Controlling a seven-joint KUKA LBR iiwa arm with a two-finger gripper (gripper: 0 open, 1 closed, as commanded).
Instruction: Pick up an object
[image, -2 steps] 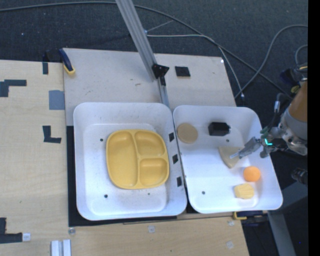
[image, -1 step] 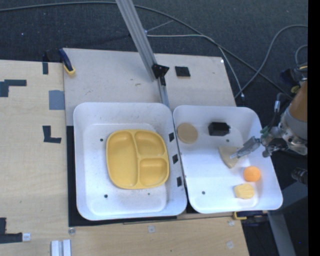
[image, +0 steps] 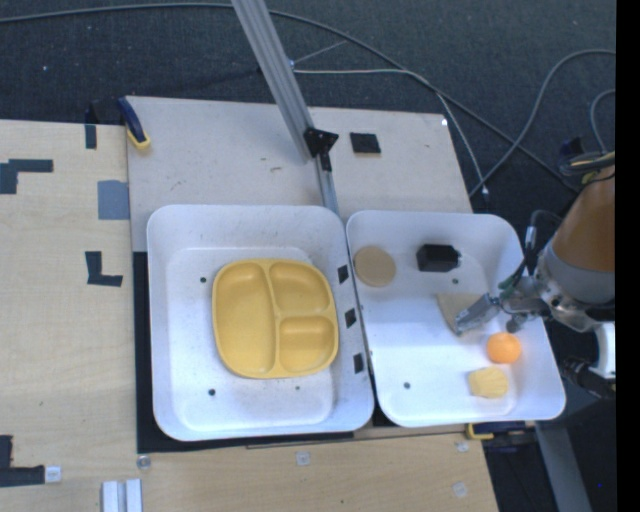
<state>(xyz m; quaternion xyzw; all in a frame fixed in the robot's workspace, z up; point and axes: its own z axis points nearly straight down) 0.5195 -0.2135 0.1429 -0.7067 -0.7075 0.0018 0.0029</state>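
You saw the gripper (image: 478, 318) low over the right bin (image: 430, 400), near its right edge, with its grey fingers (image: 470, 320) pointing toward the bin's middle. Nothing was between the fingers, but I cannot tell if they were apart or together.

Just beside it, toward the near right corner, lay an orange ball (image: 504, 349), and a little nearer to that corner a pale yellow lump (image: 488, 382). A black block (image: 437, 258) sat by the far edge, and a tan disc (image: 375, 266) close to the far left corner.

In the left bin (image: 165, 300), a yellow divided plate (image: 274, 318) lay in the middle.

I judge the step was still the approach, nothing lifted. The next move called for centring over one thing, probably the ball, then descending and closing carefully, because a ball rolls away easily.
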